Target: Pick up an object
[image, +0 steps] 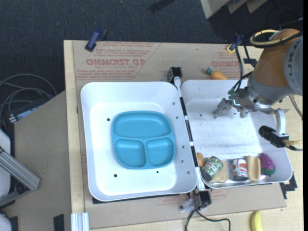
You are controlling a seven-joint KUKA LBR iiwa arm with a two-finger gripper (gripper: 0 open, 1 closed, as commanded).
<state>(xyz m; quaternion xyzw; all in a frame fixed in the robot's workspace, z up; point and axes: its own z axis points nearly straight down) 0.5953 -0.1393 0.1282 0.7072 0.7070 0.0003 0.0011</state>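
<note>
Hovering over right bin (207,88), metal fingers (222,109) spread, ungripping; glossy cans (212,167) clustered below.

Two white bins: the left bin (91,129) holds one blue divided tray (143,139); the right bin (226,129) holds two cans (212,167) (239,168), one hot dog (253,168) and one purple toy (267,163) along its near edge.

A robotics lab. The arm (276,64) works over two white bins (96,129) on a bench (72,105) covered in printed cardboard. Loose cables (19,100) trail across dark carpet (72,8).
</note>
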